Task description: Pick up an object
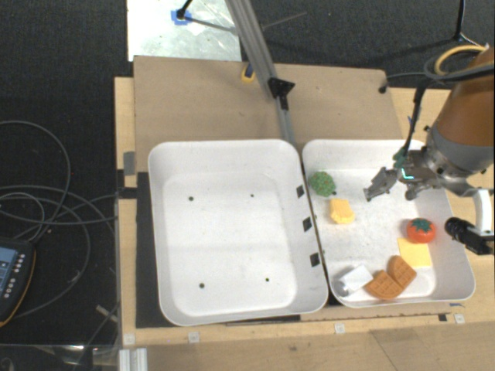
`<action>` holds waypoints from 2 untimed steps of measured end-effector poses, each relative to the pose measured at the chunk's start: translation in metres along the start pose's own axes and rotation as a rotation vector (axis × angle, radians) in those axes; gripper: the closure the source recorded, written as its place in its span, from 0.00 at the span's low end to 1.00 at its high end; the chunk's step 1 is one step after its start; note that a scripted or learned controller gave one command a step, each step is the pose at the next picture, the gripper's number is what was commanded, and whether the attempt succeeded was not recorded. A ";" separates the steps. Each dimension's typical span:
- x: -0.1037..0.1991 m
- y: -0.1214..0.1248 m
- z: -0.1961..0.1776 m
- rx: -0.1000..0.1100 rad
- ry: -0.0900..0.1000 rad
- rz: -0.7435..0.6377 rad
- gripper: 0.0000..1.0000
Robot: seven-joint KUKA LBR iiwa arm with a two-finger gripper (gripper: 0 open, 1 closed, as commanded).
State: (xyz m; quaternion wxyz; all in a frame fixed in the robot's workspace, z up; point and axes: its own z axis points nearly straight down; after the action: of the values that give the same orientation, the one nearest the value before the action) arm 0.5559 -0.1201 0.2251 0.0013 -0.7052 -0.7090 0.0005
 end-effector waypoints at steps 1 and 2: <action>0.000 0.001 -0.002 -0.004 -0.001 0.002 0.00; 0.005 0.002 0.060 0.002 0.000 0.004 0.00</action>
State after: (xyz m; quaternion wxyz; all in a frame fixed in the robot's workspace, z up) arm 0.5578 -0.1146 0.1655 0.0022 -0.7065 -0.7077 0.0013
